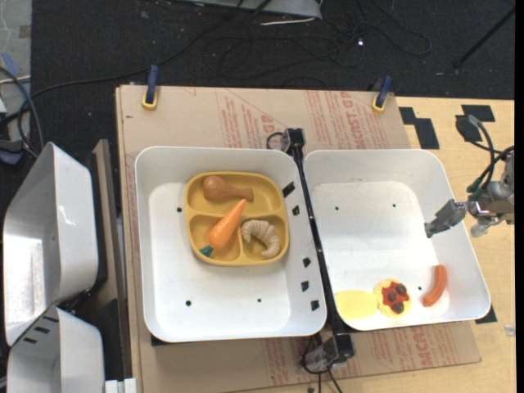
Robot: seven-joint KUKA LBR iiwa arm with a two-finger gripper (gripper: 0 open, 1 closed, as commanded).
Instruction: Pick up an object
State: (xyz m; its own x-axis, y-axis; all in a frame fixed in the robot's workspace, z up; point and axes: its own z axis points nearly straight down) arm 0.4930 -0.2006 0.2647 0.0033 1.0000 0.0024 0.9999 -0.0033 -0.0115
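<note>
The gripper (pixel 458 222) hangs over the right bin (pixel 368 170), close to the far right wall of that bin, where the grey arm (pixel 499 191) comes in over the bin's rim. Its two fingers stand apart, one long grey finger (pixel 443 218) pointing toward the middle of the right bin. Nothing is between the fingers, so they are released and carry no object.

Three things lie on the floor of the right bin, all along its front wall. An orange sausage (pixel 435 285) lies in the front right corner, tilted, just in front of the gripper but apart from it. Near it, toward the middle of the same front wall, is a small round pizza (pixel 394 295) with red and dark pieces on top. A flat pale yellow slice (pixel 354 304) touches the pizza on the side away from the sausage.

The left bin (pixel 164 285) stands directly against the right bin, and a black strip (pixel 309 228) runs between the two. In it is a yellow plate (pixel 196 195) with three compartments, placed nearer to the right bin than to the outer wall. The plate holds a brown chicken leg (pixel 228 189), an orange carrot (pixel 228 224) and a pale shrimp (pixel 262 236), which is in the compartment nearest the right bin.

Both bins rest on a cardboard sheet (pixel 246 109) on the counter, behind the right bin fixed with two yellow clamps (pixel 381 97).
</note>
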